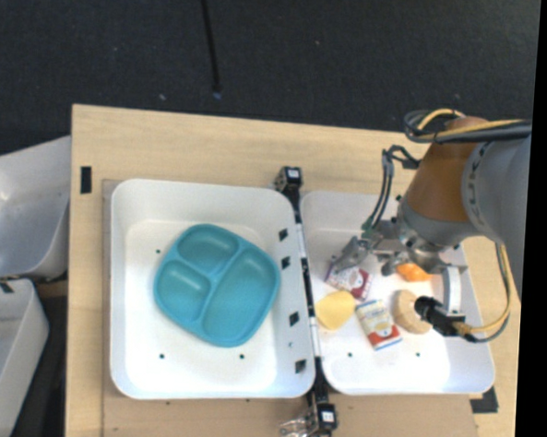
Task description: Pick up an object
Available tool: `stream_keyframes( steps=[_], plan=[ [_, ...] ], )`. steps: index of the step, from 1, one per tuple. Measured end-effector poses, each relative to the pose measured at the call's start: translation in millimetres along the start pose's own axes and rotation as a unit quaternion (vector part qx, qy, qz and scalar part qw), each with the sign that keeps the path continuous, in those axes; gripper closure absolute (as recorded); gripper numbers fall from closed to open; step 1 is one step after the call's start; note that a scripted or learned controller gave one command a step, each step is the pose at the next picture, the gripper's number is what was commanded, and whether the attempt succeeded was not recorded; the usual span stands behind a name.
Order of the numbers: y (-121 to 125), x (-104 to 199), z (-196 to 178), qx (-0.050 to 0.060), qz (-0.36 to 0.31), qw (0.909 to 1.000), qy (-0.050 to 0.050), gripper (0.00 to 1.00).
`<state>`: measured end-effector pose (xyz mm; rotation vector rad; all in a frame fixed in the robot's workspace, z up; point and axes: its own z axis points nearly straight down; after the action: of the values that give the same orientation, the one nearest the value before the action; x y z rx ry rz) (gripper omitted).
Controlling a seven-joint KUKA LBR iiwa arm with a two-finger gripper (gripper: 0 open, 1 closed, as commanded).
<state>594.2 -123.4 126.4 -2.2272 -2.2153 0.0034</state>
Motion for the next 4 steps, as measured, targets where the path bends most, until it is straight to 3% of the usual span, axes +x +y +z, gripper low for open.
stream_keyframes(
  steps=[1,3,4],
  plan=[
    [1,-1,-14,-0.002,0.003,1.0,0.0,1.0],
    [12,-10,-109,-0.004,-0.004,1.0,0.0,1.0],
    [20,38,-101,-0.001,-0.006,1.0,0.001,1.0]
  ],
)
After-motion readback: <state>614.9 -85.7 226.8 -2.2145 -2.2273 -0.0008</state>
